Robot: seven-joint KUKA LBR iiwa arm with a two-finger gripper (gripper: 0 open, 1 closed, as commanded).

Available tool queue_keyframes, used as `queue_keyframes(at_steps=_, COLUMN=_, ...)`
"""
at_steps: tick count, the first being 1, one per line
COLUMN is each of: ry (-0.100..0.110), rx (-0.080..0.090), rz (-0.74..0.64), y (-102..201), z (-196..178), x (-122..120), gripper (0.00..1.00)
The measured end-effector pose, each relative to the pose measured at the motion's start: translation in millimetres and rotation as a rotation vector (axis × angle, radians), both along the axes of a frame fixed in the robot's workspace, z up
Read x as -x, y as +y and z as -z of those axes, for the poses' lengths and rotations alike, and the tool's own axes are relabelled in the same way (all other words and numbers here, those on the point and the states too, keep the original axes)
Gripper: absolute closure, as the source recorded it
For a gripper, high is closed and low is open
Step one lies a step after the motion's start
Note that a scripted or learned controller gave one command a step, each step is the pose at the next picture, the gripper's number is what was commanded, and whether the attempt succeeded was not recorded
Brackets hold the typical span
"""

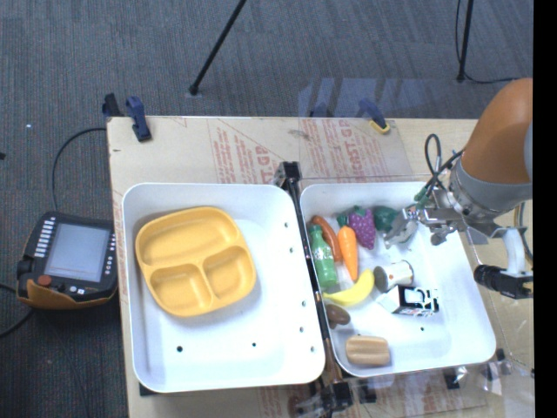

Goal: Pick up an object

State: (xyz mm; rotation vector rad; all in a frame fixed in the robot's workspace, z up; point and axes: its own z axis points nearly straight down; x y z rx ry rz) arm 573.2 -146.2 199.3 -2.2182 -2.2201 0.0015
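camera view: end effector [407, 227] above right bin [474, 320], grip state unclear; bench [261, 151] lettering unreadable.

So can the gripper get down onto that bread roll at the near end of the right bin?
Probably yes: the bread roll lies alone on bare bin floor, apart from the banana, and the gripper is above the same bin.

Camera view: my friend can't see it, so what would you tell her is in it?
A grey robot arm's gripper hangs over the right white bin, which holds toy food: an orange carrot, a yellow banana, purple grapes and a tan bread roll. The left white bin holds a yellow divided plastic tray.
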Motion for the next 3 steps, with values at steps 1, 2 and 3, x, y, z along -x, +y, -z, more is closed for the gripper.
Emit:
queue_keyframes(at_steps=1, ry=0.001, rx=0.000, rz=-0.063, y=39.9, z=113.8, x=-16.2, gripper=0.00)
queue_keyframes(at_steps=2, ry=0.006, rx=-0.004, rz=-0.055, y=38.9, z=105.9, x=-15.5, gripper=1.00)
queue_keyframes(at_steps=3, ry=0.002, rx=0.000, rz=0.218, y=109.1, z=13.0, x=4.1, gripper=1.00)
